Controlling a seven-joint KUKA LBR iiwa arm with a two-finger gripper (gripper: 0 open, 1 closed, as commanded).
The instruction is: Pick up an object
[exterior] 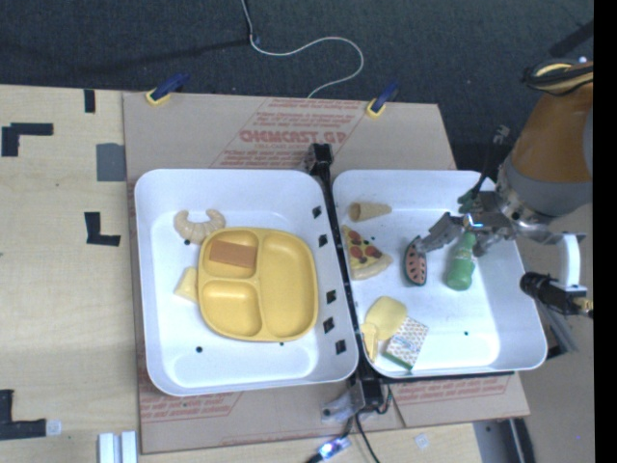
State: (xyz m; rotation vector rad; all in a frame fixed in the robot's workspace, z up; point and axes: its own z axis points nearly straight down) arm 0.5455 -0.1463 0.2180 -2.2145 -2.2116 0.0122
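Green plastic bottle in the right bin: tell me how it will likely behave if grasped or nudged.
The small green plastic bottle looks rounded and smooth, so it may slip between fingers or roll when nudged. It seems small and probably light. The watermelon slice toy lies close beside it, so a push might shift both.

1. One camera is up above the bench (pixel 58 258), looking down at a slant; the far edge of the bench sits toward the top of the frame, the near edge at the bottom.
2. It stands well back; both white bins fit in whole, the left bin (pixel 159 287) at centre-left, the right bin (pixel 501 336) at centre-right, with brown cardboard (pixel 280 133) showing around them.
3. Dark floor (pixel 116 17) runs across the top of the frame; the arm (pixel 554 152) enters from the right edge, upper right.
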